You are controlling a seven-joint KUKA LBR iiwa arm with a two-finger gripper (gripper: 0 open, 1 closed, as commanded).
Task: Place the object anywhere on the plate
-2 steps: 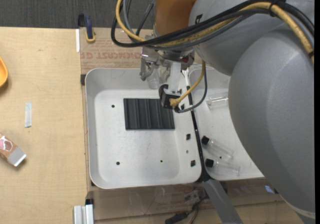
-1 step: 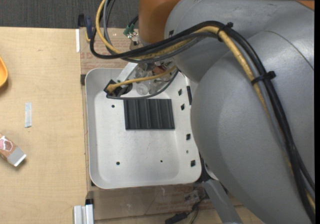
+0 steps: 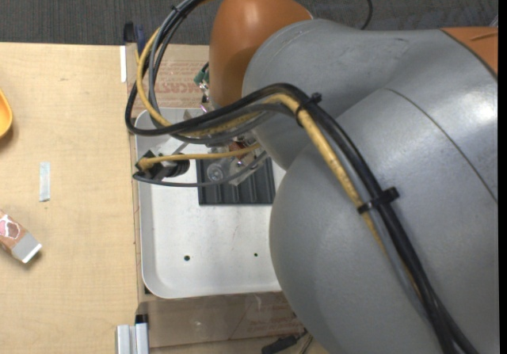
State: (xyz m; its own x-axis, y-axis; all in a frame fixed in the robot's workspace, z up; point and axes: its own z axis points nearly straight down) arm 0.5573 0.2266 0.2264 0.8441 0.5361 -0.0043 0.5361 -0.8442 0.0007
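Arm [image 3: 380,186]: a big grey arm is reaching in from the right, covering most of the white bin [image 3: 206,265].
Cables [image 3: 238,111]: black and yellow ones are looping over the bin's upper edge.
Gripper: hidden under the arm (open or shut, I cannot tell).
Plate [image 3: 4,115]: an orange rim is peeking in at the left edge.
Object [image 3: 16,237]: a small red-and-white piece is lying on the wooden surface [image 3: 71,281], apart from the plate.

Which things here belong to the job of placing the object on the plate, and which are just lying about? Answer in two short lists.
Job in hand:
- grey arm, reaching over the white bin
- orange plate edge, possibly the plate, at the far left

Lying about:
- small wrapped item on the wooden bench
- small clear strip
- dark ribbed pad in the bin
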